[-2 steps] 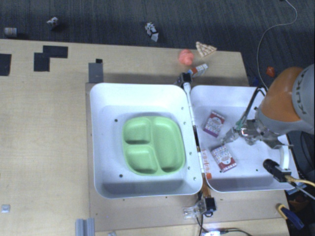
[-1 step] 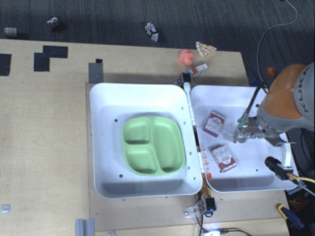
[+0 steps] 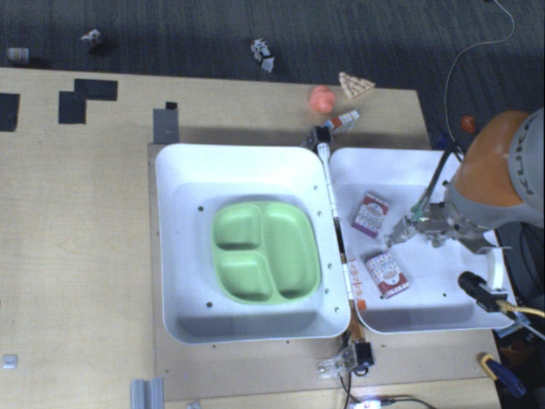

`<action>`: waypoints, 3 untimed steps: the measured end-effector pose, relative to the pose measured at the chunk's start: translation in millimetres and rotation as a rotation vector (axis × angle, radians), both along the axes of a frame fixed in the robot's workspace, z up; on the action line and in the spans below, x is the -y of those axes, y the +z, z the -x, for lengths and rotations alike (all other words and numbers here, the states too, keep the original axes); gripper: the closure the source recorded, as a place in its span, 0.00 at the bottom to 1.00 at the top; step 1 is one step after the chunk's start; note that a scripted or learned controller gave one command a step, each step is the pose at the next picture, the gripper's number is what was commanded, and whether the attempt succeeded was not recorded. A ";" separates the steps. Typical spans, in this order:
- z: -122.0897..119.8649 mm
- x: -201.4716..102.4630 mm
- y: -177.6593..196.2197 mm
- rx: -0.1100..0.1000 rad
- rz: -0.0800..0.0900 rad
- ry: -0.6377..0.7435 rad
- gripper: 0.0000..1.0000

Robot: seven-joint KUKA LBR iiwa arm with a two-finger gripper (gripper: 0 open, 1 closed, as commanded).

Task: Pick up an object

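Risk first: hand sits in the right bin, between two small red-and-white packets, upper packet and lower packet, and lines up with neither. Judging from that, a straight drop would land on bare bin floor between them and close on nothing. Both packets lie flat on the floor, so even a well-aimed descent could slide fingers over the top or push a packet sideways instead of getting around it. Lower packet sits close to the bin's left wall and front slope; a nudge could pin it against the wall, making it harder to grab. A cable runs down from the top right to the wrist area and could snag or drag if the arm swings wide.

Hand state: cannot tell how far open it is. The tip is a small, blurry, metallic cluster with a greenish glint, and finger spacing is not readable. No packet is visible between the fingers; both lie apart from the tip. Whether the tip touches the bin floor is also unclear.

Candidates for the pick: the two packets in the right bin, upper one just left of the hand, lower one below and left of it. Left bin holds a green tray with three compartments, well apart from the hand. Desk carries both bins.
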State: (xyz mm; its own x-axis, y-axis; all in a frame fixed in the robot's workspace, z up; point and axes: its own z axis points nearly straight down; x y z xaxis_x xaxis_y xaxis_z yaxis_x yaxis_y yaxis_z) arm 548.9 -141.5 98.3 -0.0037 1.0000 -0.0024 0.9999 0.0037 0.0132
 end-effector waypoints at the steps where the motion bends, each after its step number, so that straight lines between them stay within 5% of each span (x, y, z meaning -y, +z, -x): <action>1: 59.1 -22.4 -11.0 -0.002 0.000 -0.002 0.00; 2: 56.9 -22.5 0.3 0.005 0.002 0.000 1.00; 3: 50.9 65.6 46.1 -0.009 0.000 -0.002 1.00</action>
